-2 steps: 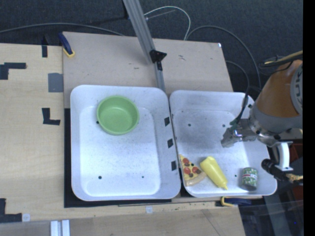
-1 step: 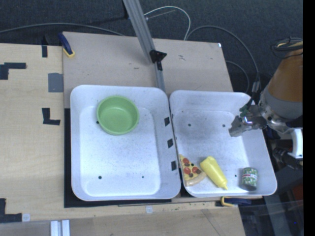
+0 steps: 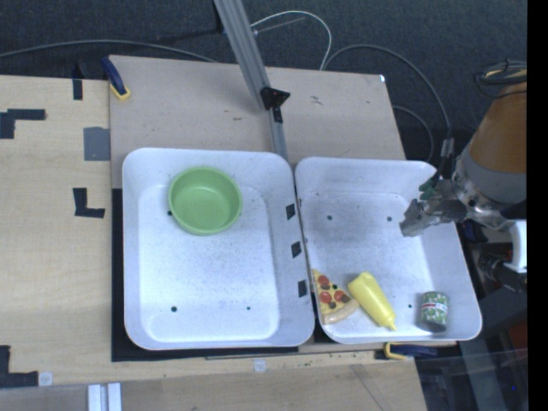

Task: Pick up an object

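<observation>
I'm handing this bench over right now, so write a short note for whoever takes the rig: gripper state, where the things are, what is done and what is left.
Gripper: over the upper right part of the right bin, nothing visibly held.
Right bin, near edge: pizza slice toy, yellow bottle beside it, small green can in the near right corner.
Left bin: green bowl in its far part.
Done: nothing picked up yet.
Left: choose one object, grasp and lift it. The can and bottle lie closest to the gripper.

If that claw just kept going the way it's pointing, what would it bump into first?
Probably the bare floor of the right bin: the gripper points down and leftward there, clear of the toys along the near edge. Depth is uncertain.
</observation>
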`<action>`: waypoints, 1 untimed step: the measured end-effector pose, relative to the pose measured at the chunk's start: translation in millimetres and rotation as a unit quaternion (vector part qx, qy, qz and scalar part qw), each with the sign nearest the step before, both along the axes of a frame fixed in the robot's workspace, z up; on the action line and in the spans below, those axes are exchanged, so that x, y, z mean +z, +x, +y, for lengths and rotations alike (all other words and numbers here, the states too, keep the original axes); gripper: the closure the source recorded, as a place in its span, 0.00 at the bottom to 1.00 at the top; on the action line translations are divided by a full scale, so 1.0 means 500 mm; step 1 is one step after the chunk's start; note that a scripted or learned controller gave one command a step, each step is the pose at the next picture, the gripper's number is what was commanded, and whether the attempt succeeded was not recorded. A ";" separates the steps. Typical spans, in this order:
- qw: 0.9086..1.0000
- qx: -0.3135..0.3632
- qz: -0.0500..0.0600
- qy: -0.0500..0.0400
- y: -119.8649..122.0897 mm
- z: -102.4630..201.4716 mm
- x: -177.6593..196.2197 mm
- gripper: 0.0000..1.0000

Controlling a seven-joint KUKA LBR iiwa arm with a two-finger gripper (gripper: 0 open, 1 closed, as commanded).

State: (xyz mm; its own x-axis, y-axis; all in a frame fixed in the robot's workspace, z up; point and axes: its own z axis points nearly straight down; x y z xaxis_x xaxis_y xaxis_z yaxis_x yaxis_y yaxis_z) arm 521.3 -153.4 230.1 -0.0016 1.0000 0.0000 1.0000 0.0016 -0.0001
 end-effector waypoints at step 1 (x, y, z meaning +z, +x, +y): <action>1.000 0.002 0.001 0.001 0.039 0.097 -0.022 1.00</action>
State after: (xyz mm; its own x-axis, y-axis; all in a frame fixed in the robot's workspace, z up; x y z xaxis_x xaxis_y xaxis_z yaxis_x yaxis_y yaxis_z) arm 540.9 -105.0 219.1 -0.0063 1.0000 0.0013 1.0000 0.0063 -0.0020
